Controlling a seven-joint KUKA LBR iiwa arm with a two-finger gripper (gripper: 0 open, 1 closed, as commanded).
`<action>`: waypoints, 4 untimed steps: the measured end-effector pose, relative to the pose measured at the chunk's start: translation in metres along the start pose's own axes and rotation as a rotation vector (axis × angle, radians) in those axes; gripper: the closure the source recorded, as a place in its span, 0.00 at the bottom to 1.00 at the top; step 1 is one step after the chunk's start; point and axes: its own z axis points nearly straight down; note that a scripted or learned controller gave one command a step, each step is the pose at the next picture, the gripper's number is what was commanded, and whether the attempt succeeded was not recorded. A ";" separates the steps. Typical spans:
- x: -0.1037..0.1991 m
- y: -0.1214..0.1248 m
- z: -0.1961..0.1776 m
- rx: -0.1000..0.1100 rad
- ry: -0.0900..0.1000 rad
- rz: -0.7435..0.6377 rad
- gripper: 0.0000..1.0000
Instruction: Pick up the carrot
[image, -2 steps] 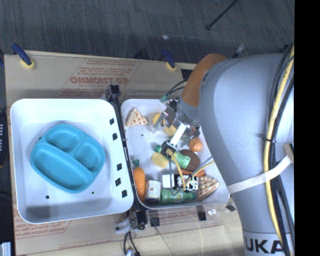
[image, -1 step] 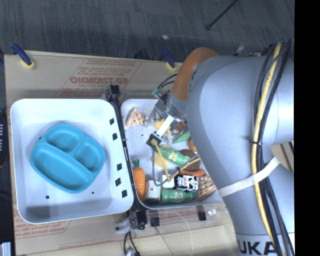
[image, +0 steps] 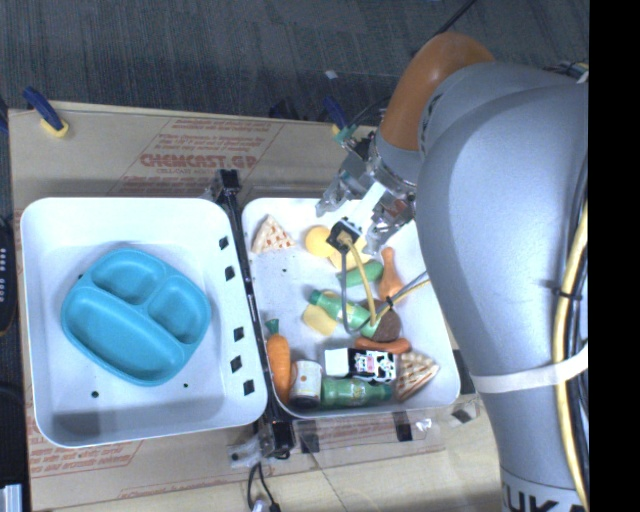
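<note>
The carrot (image: 279, 364), orange with a green top, lies along the left wall of the right bin (image: 440, 340), near its front corner. My gripper (image: 360, 208) hangs over the back of that bin, well away from the carrot and up to its right. Its fingers (image: 331, 199) are spread open with nothing between them. A second orange, carrot-like piece (image: 389, 272) lies near the bin's right wall, just below the gripper.
Crowding the right bin are a pizza slice (image: 270, 237), a yellow lemon (image: 318, 240), a green bottle (image: 337, 305), a small can (image: 305, 381), a cow-patterned carton (image: 371, 365) and a waffle (image: 416, 373). The left bin (image: 40, 250) holds a blue divided plate (image: 135, 315).
</note>
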 end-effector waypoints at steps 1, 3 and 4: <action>-0.019 -0.004 0.108 0.011 -0.010 -0.065 0.00; -0.016 -0.004 0.095 0.014 -0.010 -0.078 0.00; -0.015 -0.005 0.085 0.019 -0.012 -0.086 1.00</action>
